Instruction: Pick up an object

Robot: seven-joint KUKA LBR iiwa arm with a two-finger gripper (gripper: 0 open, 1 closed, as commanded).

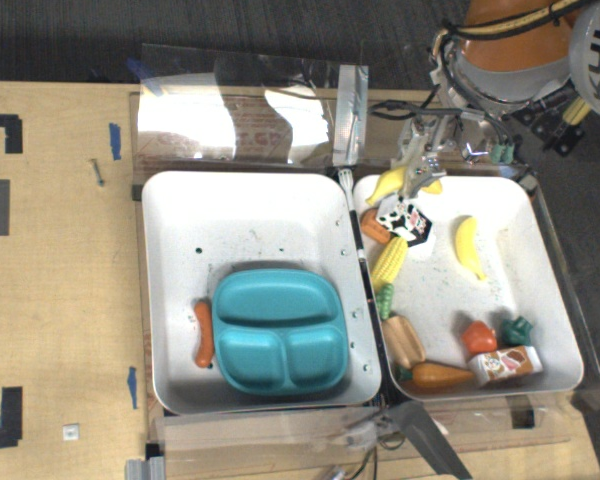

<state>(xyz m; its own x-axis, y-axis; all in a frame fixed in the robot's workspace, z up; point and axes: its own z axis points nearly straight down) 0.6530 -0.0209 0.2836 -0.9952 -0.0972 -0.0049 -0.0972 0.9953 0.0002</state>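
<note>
The right bin (pixel 515 218) holds several toy foods. My gripper (pixel 420 180) hangs over its far left corner, right above a yellow piece (pixel 387 184) and a black-and-white spotted toy (pixel 408 222). Just below lie a corn cob (pixel 389 258) and a small orange piece (pixel 373 228). A banana (pixel 467 246) lies alone mid-bin. Along the near edge sit a hot dog (pixel 403 340), a carrot (pixel 442 374), a red tomato (pixel 480 337), a small labelled bottle (pixel 507 364) and a green piece (pixel 517 329).
In the left bin (pixel 240 198) a teal divided plate (pixel 278 331) sits near the front, with an orange sausage (pixel 204 333) at its left side. A clear plastic sheet (pixel 250 118) lies behind the bins. Cables hang by the wrist (pixel 500 148).
</note>
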